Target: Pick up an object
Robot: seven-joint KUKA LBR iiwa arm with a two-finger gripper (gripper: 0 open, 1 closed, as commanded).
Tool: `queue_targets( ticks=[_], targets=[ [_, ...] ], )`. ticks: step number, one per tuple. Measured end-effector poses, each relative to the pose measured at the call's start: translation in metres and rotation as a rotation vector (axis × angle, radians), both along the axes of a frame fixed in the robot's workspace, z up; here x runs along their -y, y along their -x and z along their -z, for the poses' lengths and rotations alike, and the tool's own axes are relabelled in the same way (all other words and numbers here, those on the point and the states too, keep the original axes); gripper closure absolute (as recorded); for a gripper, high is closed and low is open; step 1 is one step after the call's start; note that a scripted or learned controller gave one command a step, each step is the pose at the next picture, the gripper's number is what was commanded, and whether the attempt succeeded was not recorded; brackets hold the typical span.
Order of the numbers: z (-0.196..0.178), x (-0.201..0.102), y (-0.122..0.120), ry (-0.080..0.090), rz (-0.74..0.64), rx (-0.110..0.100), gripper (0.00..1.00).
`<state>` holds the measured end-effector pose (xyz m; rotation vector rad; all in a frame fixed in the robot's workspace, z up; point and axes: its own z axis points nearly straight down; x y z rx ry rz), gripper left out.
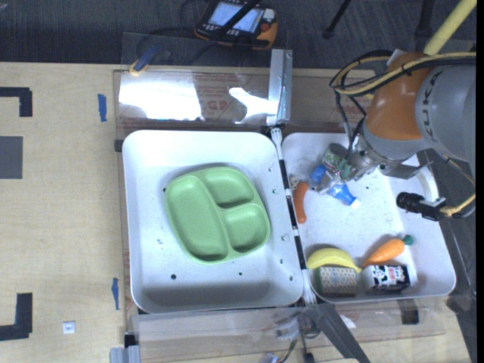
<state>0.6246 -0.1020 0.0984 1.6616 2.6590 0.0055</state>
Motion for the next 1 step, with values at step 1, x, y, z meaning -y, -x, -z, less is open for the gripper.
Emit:
queue_targets(
  ticks=[1],
  targets=[
    [-0.0990, -0.0256, 0.1117, -0.001, -0.067, -0.008, 1.00]
  ],
)
